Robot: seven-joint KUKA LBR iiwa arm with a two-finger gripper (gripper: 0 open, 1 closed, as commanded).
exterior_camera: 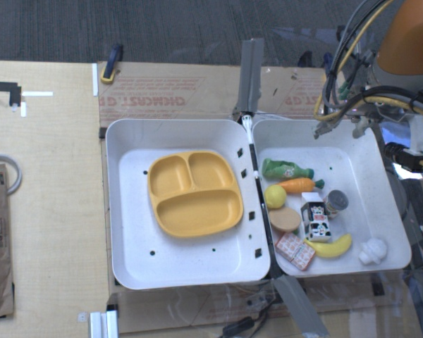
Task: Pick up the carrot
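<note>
Grey arm with orange band comes in at upper right of frame; gripper [342,117] sits among cables above the back rim of the right bin [381,182]. How wide it stands: cannot tell, too cluttered there. Nothing seen held.

Carrot [298,185] lies down and left of the gripper in frame, well apart, in the upper-left part of the right bin. Long axis runs roughly left-right across the frame, a slight tilt. Green stub end at right, narrow orange tip points left.

Crowded spot: green item [287,169] just beside it above, lemon [275,196] close at its tip, lower left. Can [336,201] near, lower right. Carton [316,220] and banana [330,246] further down. Left bin [127,210] has the yellow plate [195,192].

Judgement: the move needs travel down-left, then a close across the carrot's short axis, i.e. up-down in frame. The green item and lemon leave little room.
</note>
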